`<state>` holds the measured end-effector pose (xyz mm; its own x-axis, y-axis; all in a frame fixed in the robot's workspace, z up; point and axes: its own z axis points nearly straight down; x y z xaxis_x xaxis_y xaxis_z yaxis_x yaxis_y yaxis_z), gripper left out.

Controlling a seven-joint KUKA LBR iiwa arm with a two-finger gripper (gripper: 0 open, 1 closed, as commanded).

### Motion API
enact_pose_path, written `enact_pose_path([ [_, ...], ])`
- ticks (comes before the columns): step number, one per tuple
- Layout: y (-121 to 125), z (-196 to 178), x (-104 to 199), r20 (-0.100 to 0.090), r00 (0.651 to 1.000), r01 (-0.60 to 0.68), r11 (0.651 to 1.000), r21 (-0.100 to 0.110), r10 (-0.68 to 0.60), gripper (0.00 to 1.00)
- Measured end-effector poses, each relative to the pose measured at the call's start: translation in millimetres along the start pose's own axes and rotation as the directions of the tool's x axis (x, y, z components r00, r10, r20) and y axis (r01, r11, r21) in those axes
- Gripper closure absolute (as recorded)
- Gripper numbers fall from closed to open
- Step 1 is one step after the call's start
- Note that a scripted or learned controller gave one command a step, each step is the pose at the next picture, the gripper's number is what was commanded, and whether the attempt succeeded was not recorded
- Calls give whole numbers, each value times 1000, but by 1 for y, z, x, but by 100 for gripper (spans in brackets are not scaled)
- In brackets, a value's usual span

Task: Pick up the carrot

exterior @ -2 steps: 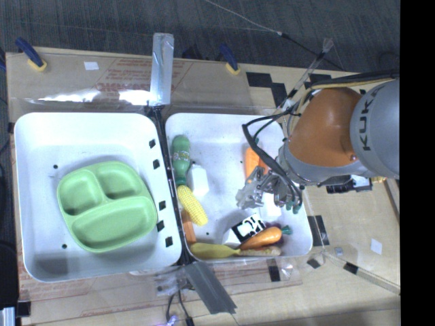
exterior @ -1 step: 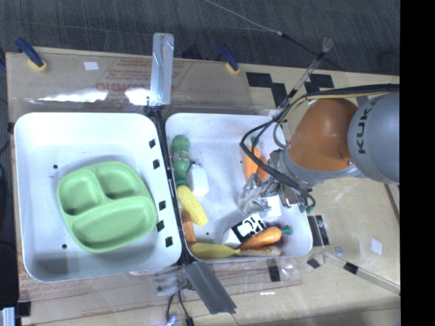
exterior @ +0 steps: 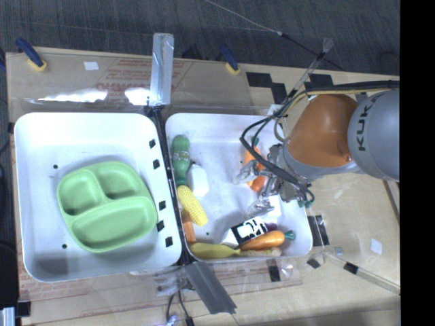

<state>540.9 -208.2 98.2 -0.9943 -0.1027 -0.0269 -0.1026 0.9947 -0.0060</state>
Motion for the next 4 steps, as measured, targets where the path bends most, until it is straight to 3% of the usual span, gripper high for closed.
enact_pose_path([
  [1, 1, -9, 2, -10, 1000, 2, 1000, -3, -3, 100],
  [2, 38, -92, 14, -20, 915, -403, 915, 5, 403, 100],
  [3, 136, -113, 12, -26, 788, -616, 788, 10, 616, 100],
  [4, 134, -113, 13, -26, 785, -618, 786, 12, 619, 0],
])
